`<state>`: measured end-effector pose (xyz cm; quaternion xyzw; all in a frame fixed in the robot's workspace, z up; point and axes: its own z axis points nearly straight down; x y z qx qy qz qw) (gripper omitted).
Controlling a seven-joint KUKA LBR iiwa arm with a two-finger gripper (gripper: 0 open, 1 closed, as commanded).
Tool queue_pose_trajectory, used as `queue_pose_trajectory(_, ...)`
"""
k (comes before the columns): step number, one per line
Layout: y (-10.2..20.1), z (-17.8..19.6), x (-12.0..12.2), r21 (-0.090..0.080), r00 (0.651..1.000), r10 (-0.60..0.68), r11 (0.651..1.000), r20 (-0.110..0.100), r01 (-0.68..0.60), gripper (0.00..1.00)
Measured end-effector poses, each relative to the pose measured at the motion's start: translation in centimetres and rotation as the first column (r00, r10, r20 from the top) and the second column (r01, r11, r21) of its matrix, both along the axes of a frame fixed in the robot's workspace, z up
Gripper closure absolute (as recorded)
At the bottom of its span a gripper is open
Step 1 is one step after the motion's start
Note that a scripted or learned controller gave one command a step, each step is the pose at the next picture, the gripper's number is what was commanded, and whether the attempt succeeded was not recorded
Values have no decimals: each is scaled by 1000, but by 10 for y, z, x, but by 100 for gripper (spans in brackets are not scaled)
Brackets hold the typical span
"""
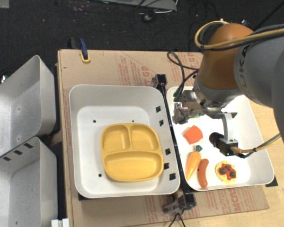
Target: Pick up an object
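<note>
Well, far off to the left of my pincer (182, 111) sits the left bin (80, 96), and in it a yellow divided tray (131, 152) lying flat, two small compartments at its far side and one long one nearer the camera. My pincer hangs at the far left corner of the right bin (258, 169), close against the wall between the two bins. Whether it is spread or pressed together I cannot tell: my own wrist and orange band (225, 56) cover most of it, and what shows is a dark tangle of metal. Nothing can be made out between its tips. Just below and slightly right of it lies an orange wedge-shaped piece (193, 134). Further below, a toy carrot (192, 162) lies with its long axis running near to far, green top toward my pincer, tip toward the camera. Touching its right side is a reddish sausage (203, 172), roughly parallel. Right of that sits a small round pizza (226, 170). A black fitting (219, 141) on a cable hides some bin floor to the right below my pincer
</note>
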<state>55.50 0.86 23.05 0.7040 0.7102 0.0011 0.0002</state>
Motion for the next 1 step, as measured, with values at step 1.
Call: queue_pose_trajectory(1, 52, 10, 7, 1, 1000, 0, 1000, 0, 0, 100)
